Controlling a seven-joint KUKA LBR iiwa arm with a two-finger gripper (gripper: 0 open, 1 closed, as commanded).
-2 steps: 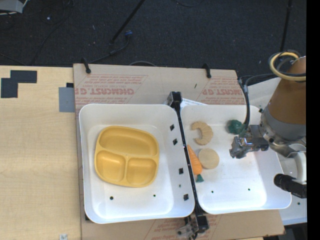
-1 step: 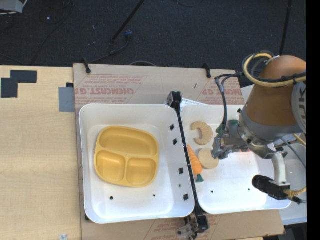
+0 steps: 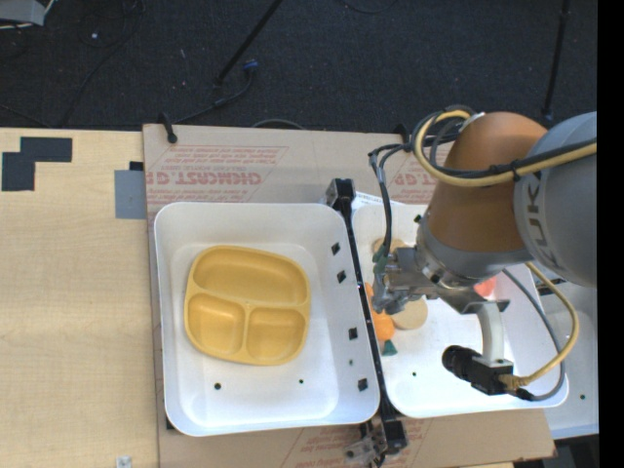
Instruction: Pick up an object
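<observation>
My gripper (image 3: 390, 298) hangs low in the right bin (image 3: 458, 403), close to its left wall, under the grey and orange arm. Just below it lie a small orange object (image 3: 383, 328) and a small teal piece (image 3: 388, 348). A pale tan round object (image 3: 413, 316) lies next to the gripper on its right. Another pale object (image 3: 380, 252) peeks out just above the gripper. The arm hides much of the right bin's floor.
The left bin (image 3: 185, 388) holds a yellow divided plate (image 3: 249, 303) near its middle. A black divider (image 3: 356, 300) with clips runs between the two bins. Cardboard lies under both bins, with a wooden bench top to the left.
</observation>
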